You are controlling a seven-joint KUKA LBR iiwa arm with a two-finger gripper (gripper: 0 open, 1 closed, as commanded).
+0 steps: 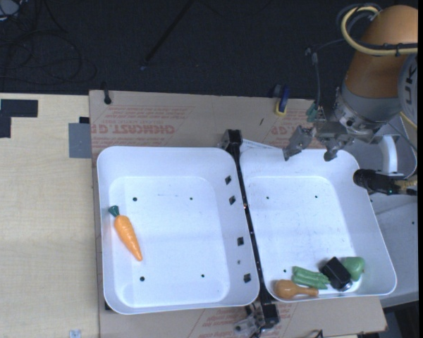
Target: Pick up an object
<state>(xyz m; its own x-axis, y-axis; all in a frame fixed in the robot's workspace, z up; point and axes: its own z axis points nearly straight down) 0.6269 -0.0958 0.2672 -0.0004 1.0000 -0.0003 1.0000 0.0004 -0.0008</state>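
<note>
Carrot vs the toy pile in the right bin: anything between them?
Camera view: between the carrot and the pile lie bare white floor of the left bin, the black divider with its clips, then bare floor of the right bin.

1. Arm (384, 55): I see it entering from the right, upper corner of view; grey body w/ orange band above wrist, wrist angled down-left.
2. Gripper (312, 146): two dark fingers spread apart, nothing btwn them, tips pointing down.
3. Cabling: yellow hose looped over top of the orange section.
</note>
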